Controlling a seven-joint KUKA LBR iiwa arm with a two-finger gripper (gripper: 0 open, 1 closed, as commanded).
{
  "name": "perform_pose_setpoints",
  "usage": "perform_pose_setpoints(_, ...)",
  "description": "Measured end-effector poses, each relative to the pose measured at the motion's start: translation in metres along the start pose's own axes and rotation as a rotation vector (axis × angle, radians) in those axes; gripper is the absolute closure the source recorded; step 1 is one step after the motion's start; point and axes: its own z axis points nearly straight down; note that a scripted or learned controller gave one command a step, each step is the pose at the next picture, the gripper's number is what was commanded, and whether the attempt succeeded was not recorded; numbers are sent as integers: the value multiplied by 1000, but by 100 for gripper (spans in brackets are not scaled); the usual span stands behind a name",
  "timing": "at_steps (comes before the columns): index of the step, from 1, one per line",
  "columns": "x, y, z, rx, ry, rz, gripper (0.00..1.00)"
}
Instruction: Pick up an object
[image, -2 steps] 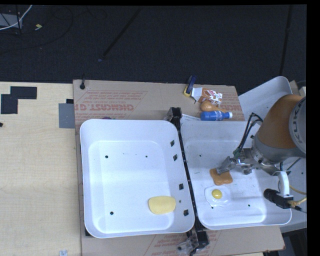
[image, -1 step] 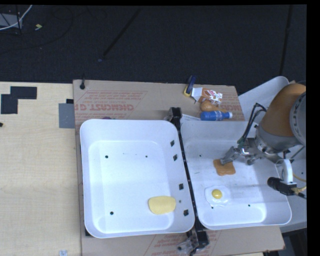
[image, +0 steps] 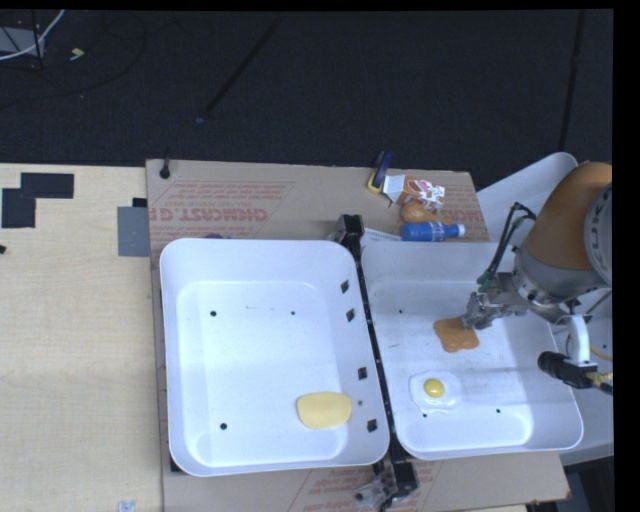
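Most of the left bin (image: 190, 300) floor is left open apart from a yellow lump (image: 323, 409) near its front right, while the right bin (image: 420, 290) is crowded by the arm (image: 560, 250), an orange piece (image: 458, 337) and a toy fried egg (image: 434, 389).

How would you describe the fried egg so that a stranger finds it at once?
Look in the right white bin, the one the gripper reaches into. The fried egg lies near its front left: white with a round yellow yolk, unlike the flat orange-brown piece behind it.
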Motion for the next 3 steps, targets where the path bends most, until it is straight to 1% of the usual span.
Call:
perform_pose_setpoints(1,-13,-96,-66,6,-3,6,100)
perform_pose_setpoints(2,-13,-115,-200,-10,-8,3,100)
perform_pose_setpoints(3,34,-93,-323,-12,-6,-3,100)
